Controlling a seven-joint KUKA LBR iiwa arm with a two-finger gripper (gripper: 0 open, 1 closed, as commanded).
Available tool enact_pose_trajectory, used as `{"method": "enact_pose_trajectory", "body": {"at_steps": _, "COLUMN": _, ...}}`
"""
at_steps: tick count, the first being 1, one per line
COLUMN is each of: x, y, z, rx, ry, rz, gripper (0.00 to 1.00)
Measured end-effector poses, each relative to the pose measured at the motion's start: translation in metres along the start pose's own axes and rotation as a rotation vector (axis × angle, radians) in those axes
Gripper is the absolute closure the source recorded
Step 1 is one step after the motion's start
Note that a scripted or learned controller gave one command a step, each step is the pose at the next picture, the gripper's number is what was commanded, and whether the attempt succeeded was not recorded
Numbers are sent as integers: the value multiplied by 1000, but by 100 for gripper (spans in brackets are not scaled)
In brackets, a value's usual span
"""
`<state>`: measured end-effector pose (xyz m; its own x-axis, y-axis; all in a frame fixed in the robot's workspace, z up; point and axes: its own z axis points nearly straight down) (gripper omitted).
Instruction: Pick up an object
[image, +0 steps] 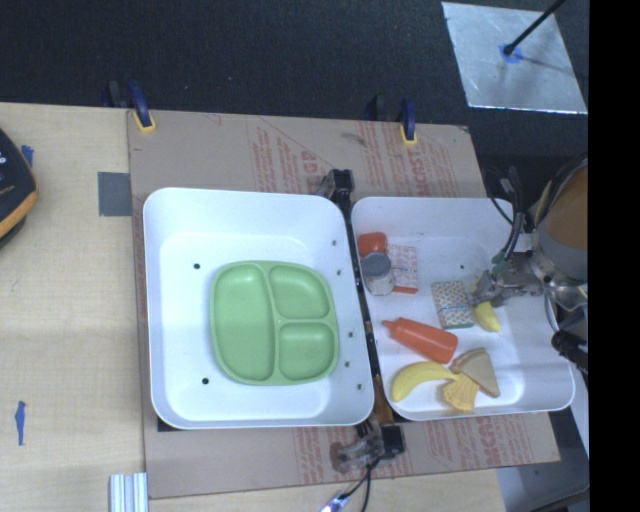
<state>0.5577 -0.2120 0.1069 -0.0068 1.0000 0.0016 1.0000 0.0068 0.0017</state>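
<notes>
Camera view: end effector (492, 292) low in the right bin (520, 385), near its right wall; grip state cannot be told. A small yellow piece (487, 318) lies just below the end effector, long axis roughly up-down in frame. Patterned square card (452, 302) just left of it. Orange bottle (421, 339) points lower right; banana (417, 379) lies left-right below it. Green divided plate (273, 322) sits in the left bin (170, 400).

A divided plate (272, 322) lies in the left bin (175, 215); toy foods (440, 362) crowd the right bin (540, 395).
</notes>
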Motion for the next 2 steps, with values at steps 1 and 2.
{"method": "enact_pose_trajectory", "body": {"at_steps": 1, "x": 55, "y": 52, "z": 10, "rx": -7, "ry": -5, "rz": 0, "gripper": 100}}
{"method": "enact_pose_trajectory", "body": {"at_steps": 2, "x": 116, "y": 68, "z": -30, "rx": 4, "ry": -1, "rz": 2, "gripper": 100}}
